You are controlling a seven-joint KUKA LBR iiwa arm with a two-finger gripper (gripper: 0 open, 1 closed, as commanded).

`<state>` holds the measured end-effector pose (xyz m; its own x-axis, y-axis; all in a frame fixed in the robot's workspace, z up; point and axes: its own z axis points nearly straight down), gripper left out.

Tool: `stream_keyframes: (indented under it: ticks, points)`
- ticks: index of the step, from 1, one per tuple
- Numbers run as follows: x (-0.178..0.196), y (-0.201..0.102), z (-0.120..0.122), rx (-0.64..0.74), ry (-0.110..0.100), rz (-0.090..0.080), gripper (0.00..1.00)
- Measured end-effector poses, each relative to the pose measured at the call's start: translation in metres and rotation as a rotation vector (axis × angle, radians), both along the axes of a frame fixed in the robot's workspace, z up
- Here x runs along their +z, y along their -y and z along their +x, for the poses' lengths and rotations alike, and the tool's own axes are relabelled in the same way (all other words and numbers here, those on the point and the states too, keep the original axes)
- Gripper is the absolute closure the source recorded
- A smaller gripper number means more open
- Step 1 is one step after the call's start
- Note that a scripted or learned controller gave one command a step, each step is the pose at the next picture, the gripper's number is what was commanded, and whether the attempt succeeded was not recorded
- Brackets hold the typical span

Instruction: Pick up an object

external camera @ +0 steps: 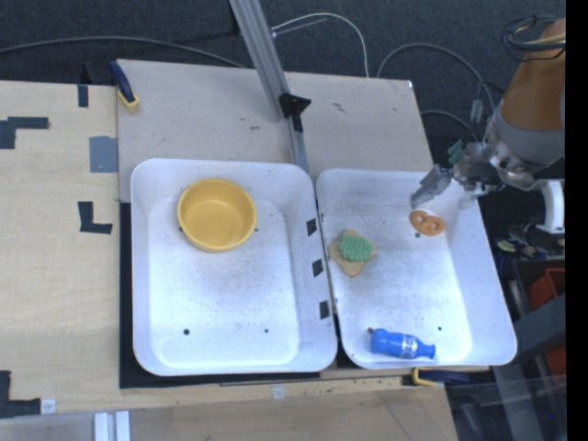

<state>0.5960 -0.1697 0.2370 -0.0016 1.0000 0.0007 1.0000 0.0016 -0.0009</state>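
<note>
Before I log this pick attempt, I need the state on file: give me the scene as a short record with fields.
left bin: holds a yellow bowl, upright, toward its far side
right bin: holds three things
pretzel-like orange piece: far right part of the right bin
green-topped sponge-like item: near the divider between the bins
blue bottle: lying on its side by the near edge
gripper: above the right bin's far right corner, just beyond the orange piece; nothing seen between its fingers

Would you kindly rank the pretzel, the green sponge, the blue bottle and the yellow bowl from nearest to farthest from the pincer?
From the pincer:
1. Pretzel, just below it in the right bin.
2. Green sponge, by that bin's left wall.
3. Blue bottle, at its near edge.
4. Yellow bowl, in the left bin.
</note>
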Motion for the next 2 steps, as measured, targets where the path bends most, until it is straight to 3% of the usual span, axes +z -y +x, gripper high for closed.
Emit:
stream_keyframes:
  ticks: [1,2]
  points:
    - [0.000,0.000,0.000,0.000,0.000,0.000,0.00]
    - [-0.048,-0.005,0.006,0.001,-0.005,-0.001,0.00]
